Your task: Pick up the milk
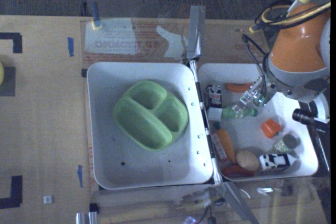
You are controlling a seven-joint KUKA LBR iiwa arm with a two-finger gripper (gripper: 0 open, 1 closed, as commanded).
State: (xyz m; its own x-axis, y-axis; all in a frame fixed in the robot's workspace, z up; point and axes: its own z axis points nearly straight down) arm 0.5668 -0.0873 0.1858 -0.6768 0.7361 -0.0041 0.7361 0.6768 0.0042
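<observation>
The claw point(252, 98) is seen over the right bin point(306, 162), toward its upper middle, just above a green bottle point(237, 112). Whether it is wide or narrow cannot be told. The milk point(213, 95), a small black-and-white carton, stands upright at the bin's 10 o'clock corner, at 9 o'clock from the claw and apart from it. A green divided plate point(151, 114) lies in the left bin point(105, 165) on the counter point(42, 128).

bench point(47, 128): tan wood top | left white bin point(100, 165) and right white bin point(307, 162) side by side, touching at centre | blue tape bits point(70, 46) | black corner marks point(12, 42)
</observation>
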